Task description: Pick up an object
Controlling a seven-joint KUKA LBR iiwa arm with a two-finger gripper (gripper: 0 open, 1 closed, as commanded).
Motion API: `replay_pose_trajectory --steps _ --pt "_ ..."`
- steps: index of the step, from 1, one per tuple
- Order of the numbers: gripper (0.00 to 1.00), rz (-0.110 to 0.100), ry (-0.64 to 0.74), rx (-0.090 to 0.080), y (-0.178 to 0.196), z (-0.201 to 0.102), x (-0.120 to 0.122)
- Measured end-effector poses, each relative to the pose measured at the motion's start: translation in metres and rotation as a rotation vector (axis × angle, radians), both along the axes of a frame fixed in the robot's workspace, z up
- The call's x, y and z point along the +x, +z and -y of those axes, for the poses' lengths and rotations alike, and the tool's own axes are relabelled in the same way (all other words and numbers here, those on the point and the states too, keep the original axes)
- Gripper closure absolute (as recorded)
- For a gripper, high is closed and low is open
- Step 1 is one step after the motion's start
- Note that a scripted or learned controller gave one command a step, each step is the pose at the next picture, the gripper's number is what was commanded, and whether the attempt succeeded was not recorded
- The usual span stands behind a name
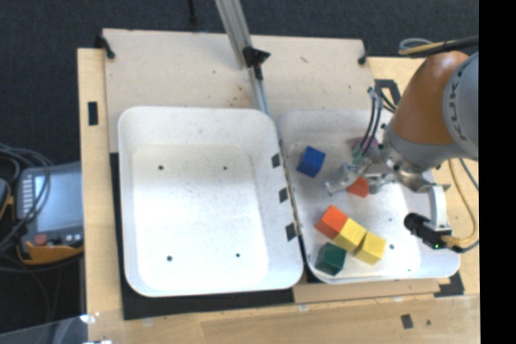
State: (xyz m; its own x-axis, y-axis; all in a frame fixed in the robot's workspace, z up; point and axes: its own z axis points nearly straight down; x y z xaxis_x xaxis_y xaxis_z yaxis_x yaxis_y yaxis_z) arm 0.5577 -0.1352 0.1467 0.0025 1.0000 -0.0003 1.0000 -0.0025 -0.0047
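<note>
Right bin [403, 266] has six blocks: one blue [310, 161], one orange [331, 220], two yellow [351, 234], one green [330, 258], and one small red block [358, 188] sitting right at the gripper [351, 180]. Can't tell if it's actually gripped.

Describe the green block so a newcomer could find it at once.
Start at the right-hand white bin, the one the grey and orange arm reaches into. Go to its near left corner, where a short row of blocks runs: an orange block, then two yellow blocks. The green block lies just below that row, nearest the corner, and is the one dark green piece.
</note>
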Motion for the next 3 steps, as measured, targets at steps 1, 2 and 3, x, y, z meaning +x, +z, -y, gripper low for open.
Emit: replay_pose_trajectory --steps 1,2,3 --pt "0.00 0.008 0.002 -0.003 -0.050 0.002 0.001" --pt "1.00 0.012 -0.005 -0.002 -0.037 0.003 0.002" --pt "1.00 0.012 0.005 -0.002 0.028 0.005 0.005"
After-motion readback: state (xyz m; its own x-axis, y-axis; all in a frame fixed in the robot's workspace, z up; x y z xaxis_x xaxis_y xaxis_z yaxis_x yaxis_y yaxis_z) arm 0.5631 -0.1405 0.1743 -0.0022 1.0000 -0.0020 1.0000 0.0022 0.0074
